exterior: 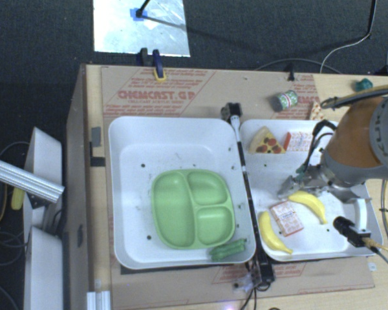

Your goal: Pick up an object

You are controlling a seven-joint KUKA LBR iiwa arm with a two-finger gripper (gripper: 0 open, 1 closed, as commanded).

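While the grey two-finger gripper [296, 185] hangs low in the right white bin [262, 166], its opening impossible to judge, it looks poised over the curved yellow banana [312, 205] at lower right, needing a closing grasp next.

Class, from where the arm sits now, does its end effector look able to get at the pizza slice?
Probably yes. The pizza slice lies uncovered in the right bin, and bare floor separates it from the end effector.
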